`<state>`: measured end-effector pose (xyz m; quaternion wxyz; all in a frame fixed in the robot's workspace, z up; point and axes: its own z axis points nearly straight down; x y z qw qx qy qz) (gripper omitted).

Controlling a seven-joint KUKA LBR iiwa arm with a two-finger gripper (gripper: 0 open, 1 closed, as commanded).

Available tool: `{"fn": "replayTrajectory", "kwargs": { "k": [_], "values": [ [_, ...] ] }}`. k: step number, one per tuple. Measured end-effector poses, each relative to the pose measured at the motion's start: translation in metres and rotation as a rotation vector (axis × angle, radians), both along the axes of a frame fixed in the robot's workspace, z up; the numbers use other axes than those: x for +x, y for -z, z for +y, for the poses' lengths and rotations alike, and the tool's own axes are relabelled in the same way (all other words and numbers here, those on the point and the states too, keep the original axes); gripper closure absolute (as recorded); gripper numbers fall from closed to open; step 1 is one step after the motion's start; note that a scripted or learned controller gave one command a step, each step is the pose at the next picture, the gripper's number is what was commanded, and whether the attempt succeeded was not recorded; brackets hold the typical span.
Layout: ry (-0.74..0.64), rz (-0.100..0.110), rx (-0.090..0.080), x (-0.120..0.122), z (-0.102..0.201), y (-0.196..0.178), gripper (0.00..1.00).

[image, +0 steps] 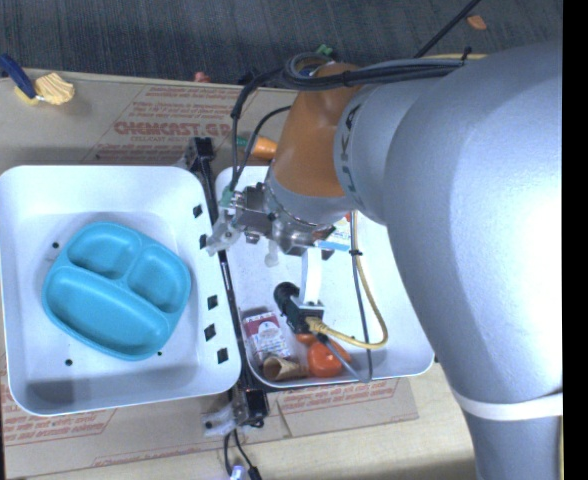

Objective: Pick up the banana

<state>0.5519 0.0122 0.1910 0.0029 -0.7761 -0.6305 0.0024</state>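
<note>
My gripper (286, 256) hangs low over the right bin (399, 363), near its left wall, under the orange-banded wrist (309, 153). The arm's grey body hides most of that bin, including whatever lies right and back of the gripper. Just in front of the gripper, at the bin's near end, lie a red and brown packet (263, 333), a brown cone-like piece (282, 368) and an orange item (323, 358). None of the things I can see is clearly a banana.
The left bin (14, 268) holds a blue divided plate (117, 288). A ridge with black clips (212, 268) separates the bins. A small orange thing (262, 149) sits behind the wrist. A yellow and blue object (46, 88) lies on the cardboard at far left.
</note>
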Motion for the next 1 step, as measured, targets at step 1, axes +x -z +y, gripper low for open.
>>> {"fn": "replayTrajectory", "kwargs": {
  "k": [1],
  "values": [
    [-0.042, -0.002, -0.001, -0.0379, -0.0442, -0.0242, 0.0]
  ]
}}
